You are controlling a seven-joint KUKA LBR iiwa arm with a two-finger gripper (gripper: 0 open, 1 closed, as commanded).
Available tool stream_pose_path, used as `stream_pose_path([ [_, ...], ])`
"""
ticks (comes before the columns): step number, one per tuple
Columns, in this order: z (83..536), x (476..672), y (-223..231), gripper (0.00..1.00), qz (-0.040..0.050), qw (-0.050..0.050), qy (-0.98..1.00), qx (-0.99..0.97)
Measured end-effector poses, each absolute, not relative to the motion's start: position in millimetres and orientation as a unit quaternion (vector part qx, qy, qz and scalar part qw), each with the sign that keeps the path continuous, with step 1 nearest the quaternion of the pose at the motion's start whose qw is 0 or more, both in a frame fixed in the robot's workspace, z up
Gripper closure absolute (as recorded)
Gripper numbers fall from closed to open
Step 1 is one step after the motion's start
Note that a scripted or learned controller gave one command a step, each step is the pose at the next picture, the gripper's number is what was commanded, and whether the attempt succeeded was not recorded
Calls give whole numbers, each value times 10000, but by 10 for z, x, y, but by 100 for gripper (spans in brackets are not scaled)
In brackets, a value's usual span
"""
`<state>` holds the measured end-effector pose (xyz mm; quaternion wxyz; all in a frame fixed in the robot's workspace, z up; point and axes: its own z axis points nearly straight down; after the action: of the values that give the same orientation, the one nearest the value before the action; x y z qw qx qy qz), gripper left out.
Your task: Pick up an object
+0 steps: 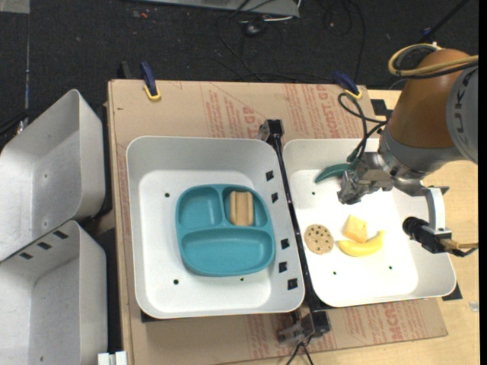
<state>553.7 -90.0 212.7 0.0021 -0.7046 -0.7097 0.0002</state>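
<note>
In the right bin [396, 284] lie a round chocolate-chip cookie [319, 239], a yellow wedge [355, 226] and a yellow banana [361, 245] touching it. A teal curved piece [330, 172] lies near the bin's back left. My gripper [351, 192] hangs over the upper middle of the right bin, just right of the teal piece and above the yellow wedge. I see nothing between its fingers. In the left bin [152, 280] a teal divided plate [225, 230] carries a tan bread-like stick [241, 207] in its upper right compartment.
The two white bins sit side by side on a cardboard-covered bench [221, 105], parted by a black clip strip [285, 204]. More white bins [49, 173] stand off the bench at the left. A black fitting [426, 234] pokes over the right bin's right rim.
</note>
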Motion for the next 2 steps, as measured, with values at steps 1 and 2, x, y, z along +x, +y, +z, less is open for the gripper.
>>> stream_pose_path([
  [1, 2064, 5352, -395, 100, 4, 22, -7097, -7045],
  [2, 2231, 5238, 114, 100, -12, 3, -7101, -7041],
])
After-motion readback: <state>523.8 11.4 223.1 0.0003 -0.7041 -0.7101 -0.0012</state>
